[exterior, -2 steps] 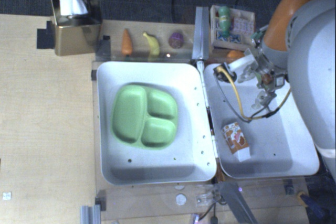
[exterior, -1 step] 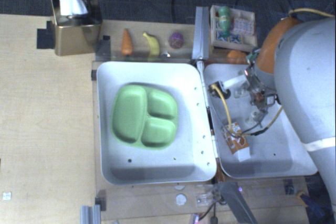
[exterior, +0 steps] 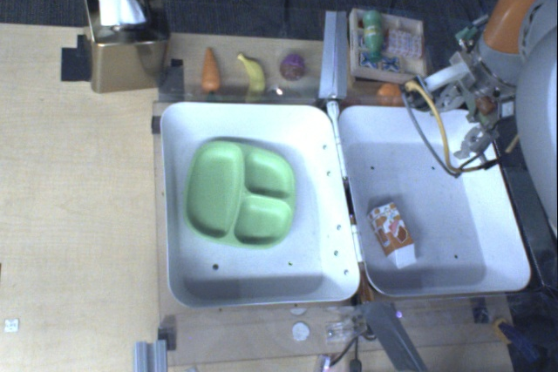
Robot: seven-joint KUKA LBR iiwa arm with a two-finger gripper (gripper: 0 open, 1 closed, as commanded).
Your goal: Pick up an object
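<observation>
Camera view: a carton [exterior: 391,232] is seen lying ungrasped in the right bin [exterior: 497,213]; the pincer [exterior: 475,113] is held above, its state unclear.

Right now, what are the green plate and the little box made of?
The green plate looks like plastic: one even green colour, smooth and matte, with rounded moulded compartments. It lies in the left bin. The little box looks like printed cardboard: flat faces, straight folded edges and a coloured picture on top, with a white side. It lies in the right bin. Both are guesses from looks alone.
</observation>
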